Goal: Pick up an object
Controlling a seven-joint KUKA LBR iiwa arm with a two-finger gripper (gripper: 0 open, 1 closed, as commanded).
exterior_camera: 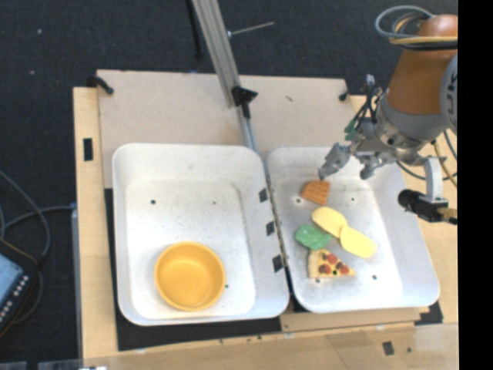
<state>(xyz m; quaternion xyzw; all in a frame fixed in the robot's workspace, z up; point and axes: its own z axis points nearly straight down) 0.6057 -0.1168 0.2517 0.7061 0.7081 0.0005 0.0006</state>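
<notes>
Overhead, the jaws (348,166) stand spread and hold nothing, just up-right of the cracker (315,192) in the right bin (408,272). Below the cracker lie two yellow chips (343,232), a green piece (311,237) and a pizza slice (330,265). Far left of it sits a yellow bowl (189,275).

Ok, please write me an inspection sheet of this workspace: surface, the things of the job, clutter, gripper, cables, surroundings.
Surface: tan bench with two white bins side by side, left bin and right bin.
Job's things: yellow bowl in the left bin; in the right bin an orange cracker, two yellow pieces, a green piece and a toy pizza slice, close together.
Clutter: nothing seen.
Gripper: gripper open above the right bin's far end, near the cracker, holding nothing.
Cables: cable loop on top of the arm; dark cables on the floor at left.
Surroundings: dark carpet; slanted metal rail.
</notes>
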